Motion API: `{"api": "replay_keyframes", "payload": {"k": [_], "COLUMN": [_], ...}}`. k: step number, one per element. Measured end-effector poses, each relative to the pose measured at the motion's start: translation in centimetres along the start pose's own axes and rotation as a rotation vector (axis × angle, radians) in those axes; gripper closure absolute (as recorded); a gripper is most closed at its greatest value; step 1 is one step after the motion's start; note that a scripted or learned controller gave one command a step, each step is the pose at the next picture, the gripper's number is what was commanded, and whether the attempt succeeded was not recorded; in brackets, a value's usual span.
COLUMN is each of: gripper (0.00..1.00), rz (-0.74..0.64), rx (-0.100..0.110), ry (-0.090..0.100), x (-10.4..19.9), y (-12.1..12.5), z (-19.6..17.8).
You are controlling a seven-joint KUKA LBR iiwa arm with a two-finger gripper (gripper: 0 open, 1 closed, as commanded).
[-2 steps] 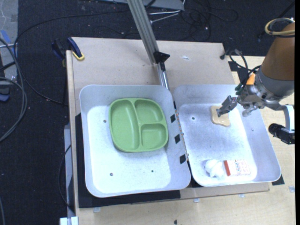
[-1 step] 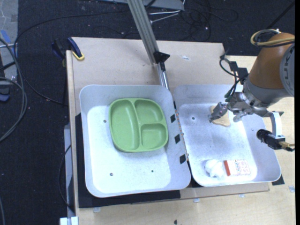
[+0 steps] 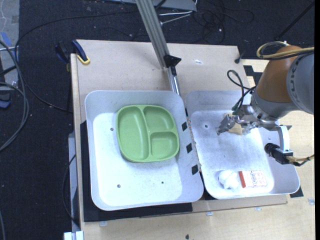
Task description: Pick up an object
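Note:
A green divided plate (image 3: 148,133) lies in the left bin (image 3: 100,184). In the right bin (image 3: 210,104), near its front edge, lie a white crumpled object (image 3: 229,179) and, touching it on the right, a small white box with red print (image 3: 254,179). My gripper (image 3: 226,126) hangs over the upper middle of the right bin, pointing left, well above and behind those two objects. The grey arm with its orange band (image 3: 280,81) reaches in from the right.
A grey metal pole (image 3: 156,29) slants from the top of the view down to the gap between the bins. A blue and yellow clamp (image 3: 80,53) sits at the bench's back left corner. Cables trail over the dark floor.

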State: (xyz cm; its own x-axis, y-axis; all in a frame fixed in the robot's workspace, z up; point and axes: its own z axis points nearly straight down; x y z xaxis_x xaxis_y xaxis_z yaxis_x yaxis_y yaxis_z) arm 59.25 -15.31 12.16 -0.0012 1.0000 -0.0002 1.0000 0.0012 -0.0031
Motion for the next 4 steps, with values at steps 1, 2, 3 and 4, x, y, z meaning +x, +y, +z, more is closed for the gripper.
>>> {"api": "replay_keyframes", "payload": {"k": [1, 2, 3, 4], "gripper": [0.00, 1.00, 1.00, 1.00], "rz": [0.001, 0.001, -0.001, -0.001], "rx": [-0.004, -0.007, -0.008, -0.010], "ry": [-0.002, -0.002, -0.001, -0.002], "x": [0.0, 0.0, 0.2, -0.5], "y": [0.1, 0.1, 0.2, 0.6], "z": [2.9, 1.8, -2.5, -8.7]}}
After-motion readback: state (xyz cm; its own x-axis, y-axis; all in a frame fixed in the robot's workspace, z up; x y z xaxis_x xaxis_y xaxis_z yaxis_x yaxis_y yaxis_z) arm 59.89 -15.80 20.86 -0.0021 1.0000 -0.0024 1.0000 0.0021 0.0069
